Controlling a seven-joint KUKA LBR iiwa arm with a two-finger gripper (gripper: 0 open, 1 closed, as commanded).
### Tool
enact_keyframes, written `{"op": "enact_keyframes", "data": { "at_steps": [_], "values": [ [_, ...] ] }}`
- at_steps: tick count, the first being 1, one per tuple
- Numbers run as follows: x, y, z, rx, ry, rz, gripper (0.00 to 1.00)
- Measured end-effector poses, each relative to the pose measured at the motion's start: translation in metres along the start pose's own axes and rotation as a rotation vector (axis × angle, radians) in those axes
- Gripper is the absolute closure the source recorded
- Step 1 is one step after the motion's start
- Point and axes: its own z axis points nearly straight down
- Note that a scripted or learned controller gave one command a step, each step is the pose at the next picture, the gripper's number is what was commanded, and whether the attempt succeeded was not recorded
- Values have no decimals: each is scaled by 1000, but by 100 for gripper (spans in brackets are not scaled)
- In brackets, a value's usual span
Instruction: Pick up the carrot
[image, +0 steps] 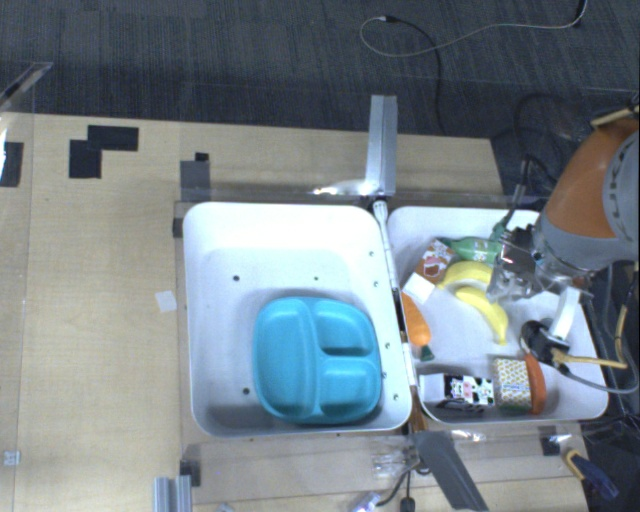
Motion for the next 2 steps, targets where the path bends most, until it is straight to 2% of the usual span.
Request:
{"op": "enact_keyframes", "data": {
  "at_steps": [1,2],
  "values": [
    [28,17,-79,-2,0,-11,100],
    [-57,-8,-40,0,0,-122,100]
  ]
}}
